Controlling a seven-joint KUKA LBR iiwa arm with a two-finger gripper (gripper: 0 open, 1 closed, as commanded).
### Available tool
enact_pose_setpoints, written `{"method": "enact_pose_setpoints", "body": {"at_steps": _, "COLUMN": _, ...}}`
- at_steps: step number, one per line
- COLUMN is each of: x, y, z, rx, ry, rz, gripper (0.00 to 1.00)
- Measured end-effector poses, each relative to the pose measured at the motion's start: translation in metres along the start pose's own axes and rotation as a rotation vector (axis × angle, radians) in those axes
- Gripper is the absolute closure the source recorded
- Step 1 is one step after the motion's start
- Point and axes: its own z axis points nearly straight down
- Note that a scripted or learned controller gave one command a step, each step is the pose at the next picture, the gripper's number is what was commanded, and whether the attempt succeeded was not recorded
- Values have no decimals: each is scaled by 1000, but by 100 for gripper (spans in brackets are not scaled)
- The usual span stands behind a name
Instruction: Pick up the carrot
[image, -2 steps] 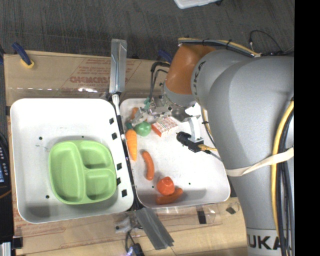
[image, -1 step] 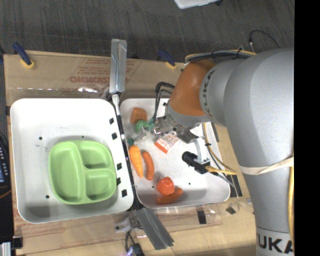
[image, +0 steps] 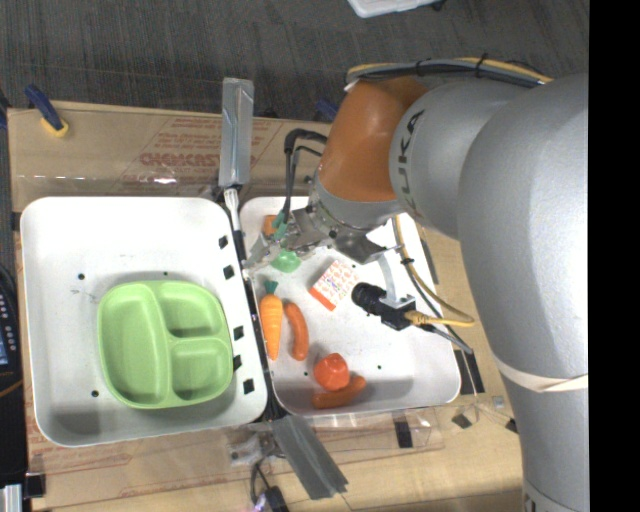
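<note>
The carrot is orange with a small green top and lies lengthwise in the right bin, close to its left wall. My gripper hangs over the bin's far left corner, just beyond the carrot's green end and apart from it. The arm's wrist hides much of the gripper. A small green object sits right under the gripper.
Beside the carrot lie an orange-red sausage, a red-orange round vegetable and a white and red packet. A black cable plug hangs over the bin. The left bin holds a green divided plate.
</note>
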Motion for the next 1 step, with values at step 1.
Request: {"method": "enact_pose_setpoints", "body": {"at_steps": 1, "x": 33, "y": -33, "z": 2, "rx": 6, "ry": 1, "rz": -111, "gripper": 0}}
